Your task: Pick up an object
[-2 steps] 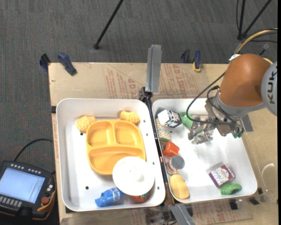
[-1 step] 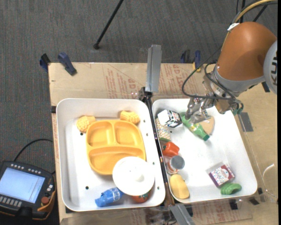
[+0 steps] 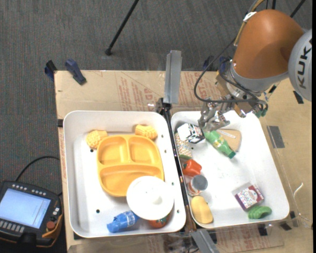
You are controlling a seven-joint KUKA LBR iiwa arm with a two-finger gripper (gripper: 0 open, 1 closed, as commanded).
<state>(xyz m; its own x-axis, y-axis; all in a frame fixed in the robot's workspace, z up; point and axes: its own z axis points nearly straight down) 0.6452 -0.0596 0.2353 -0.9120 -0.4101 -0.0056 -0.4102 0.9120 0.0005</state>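
My gripper (image 3: pixel 213 120) hangs over the back of the right bin (image 3: pixel 268 157), its fingers open with nothing between them. Just in front of it and slightly to its right lies a green bottle (image 3: pixel 219 143), tilted across a tan wedge (image 3: pixel 235 137). A black-and-white carton (image 3: pixel 190 133) sits to the gripper's left by the bin's wall. Further forward in this bin are a red pepper (image 3: pixel 191 167), a grey can (image 3: pixel 199 183), a yellow lemon-shaped piece (image 3: pixel 201 208), a maroon packet (image 3: pixel 248 196) and a small green item (image 3: pixel 259 212).
The left bin (image 3: pixel 76 167) holds a yellow divided plate (image 3: pixel 130 163), a white round lid (image 3: pixel 150 197), two corn pieces (image 3: pixel 96 138), and a blue object (image 3: pixel 122 221). A grey post (image 3: pixel 173 80) rises behind the bins' divide. A teach pendant (image 3: pixel 23 212) lies at lower left.
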